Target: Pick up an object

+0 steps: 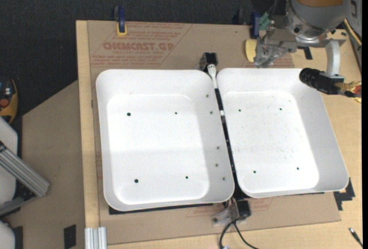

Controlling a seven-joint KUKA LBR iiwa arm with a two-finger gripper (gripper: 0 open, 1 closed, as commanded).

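Upper right, hand hovers past the right bin's far rim near a yellowish object, probably parked between tries; finger state can't tell.

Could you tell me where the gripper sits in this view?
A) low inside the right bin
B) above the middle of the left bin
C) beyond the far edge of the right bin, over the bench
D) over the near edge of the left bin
C: the gripper hangs past the far rim of the right bin, above the brown bench board.
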